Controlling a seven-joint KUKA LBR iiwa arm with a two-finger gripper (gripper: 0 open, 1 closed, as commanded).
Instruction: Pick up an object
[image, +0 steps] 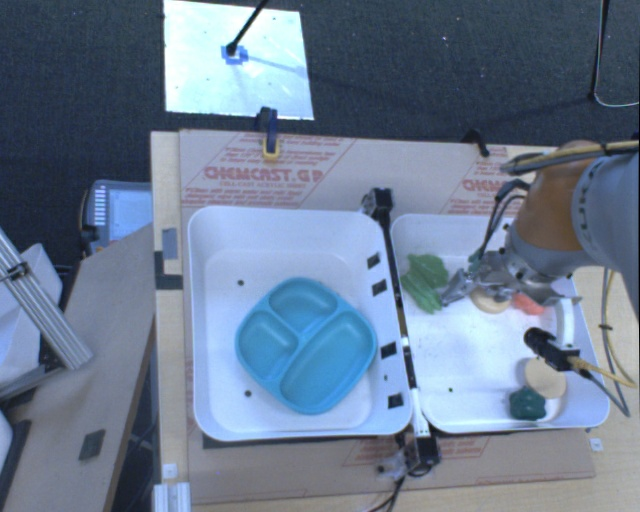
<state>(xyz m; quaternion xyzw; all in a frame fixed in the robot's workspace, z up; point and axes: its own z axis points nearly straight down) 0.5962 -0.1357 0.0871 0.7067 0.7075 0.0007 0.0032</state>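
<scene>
Reaching in from three o'clock, the grey arm (590, 215) bends its orange-banded wrist down over the right bin (470, 405), the gripper (462, 285) low above the bin floor and pointing toward nine o'clock. Whether that gripper is clenched or released I cannot tell from here; the metal tips blur together.

Nearest me, at the bin's five o'clock corner, a dark green lump (527, 404) touches a pale tan disc (545, 380). Farther in, a small beige round piece (490, 300) lies just at the gripper's four o'clock, with an orange-red bit (527, 302) beside it. A leafy green toy (426, 282) lies just off the gripper at nine o'clock, close to the tips but apart from them.

In the left bin (220, 400) a blue divided plate (305, 345) rests flat near the middle.
</scene>
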